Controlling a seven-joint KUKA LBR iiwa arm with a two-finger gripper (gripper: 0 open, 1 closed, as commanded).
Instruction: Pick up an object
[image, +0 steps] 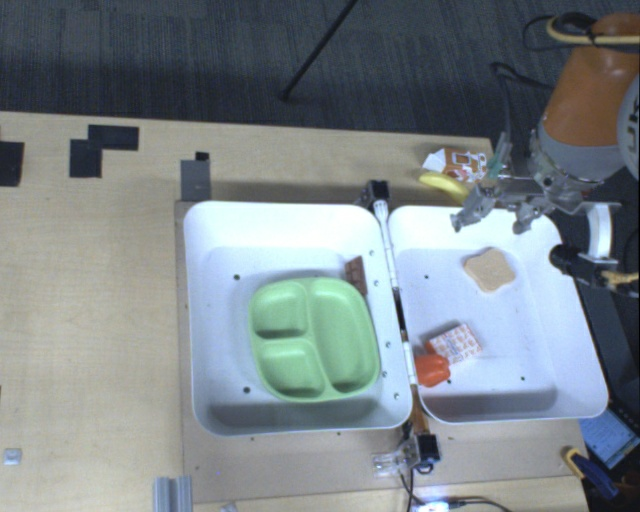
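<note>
While my end effector (493, 213) hangs open and empty over the right bin's (575, 330) far edge, the tan bread slice (489, 270) lies just below it on the bin floor.

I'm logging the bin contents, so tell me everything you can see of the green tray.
The green tray is pale green and smooth, apparently plastic, with rounded corners and three shallow compartments: two smaller ones on the view's left, one long one on its right. It lies flat, slightly rotated, on the left bin's floor. A small brown object sits at its far edge.
</note>
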